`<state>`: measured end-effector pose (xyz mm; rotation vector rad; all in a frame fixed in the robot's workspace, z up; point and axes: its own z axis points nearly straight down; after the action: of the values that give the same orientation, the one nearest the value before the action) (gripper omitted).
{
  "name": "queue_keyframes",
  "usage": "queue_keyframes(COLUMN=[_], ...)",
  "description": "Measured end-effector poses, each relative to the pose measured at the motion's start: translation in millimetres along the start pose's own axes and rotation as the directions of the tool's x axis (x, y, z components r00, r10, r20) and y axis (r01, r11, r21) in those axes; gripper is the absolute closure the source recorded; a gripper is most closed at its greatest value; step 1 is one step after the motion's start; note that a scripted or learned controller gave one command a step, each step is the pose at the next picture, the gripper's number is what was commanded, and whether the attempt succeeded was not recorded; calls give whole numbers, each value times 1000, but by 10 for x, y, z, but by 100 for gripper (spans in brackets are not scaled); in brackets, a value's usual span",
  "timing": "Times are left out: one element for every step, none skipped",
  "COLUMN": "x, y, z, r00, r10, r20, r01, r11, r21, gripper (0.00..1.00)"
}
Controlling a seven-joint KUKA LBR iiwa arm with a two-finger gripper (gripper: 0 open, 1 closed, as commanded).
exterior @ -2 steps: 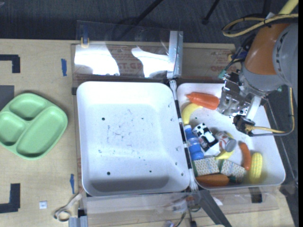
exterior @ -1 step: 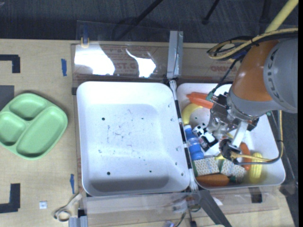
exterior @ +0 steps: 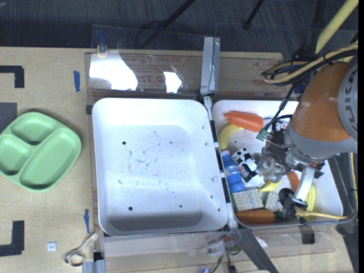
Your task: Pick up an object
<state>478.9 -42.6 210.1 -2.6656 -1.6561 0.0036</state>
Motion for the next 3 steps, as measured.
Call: queue_keyframes(x=[44,-149,176], y=[-17,75,-79], z=[-35,-58,-136], r00=[997,994,997], r10=[79,111,-77], r20=[0,0,0], r01=[-79,-111,77], r11=[997,994,997], r21=[-3,-2,-3], gripper=[100,100,100])
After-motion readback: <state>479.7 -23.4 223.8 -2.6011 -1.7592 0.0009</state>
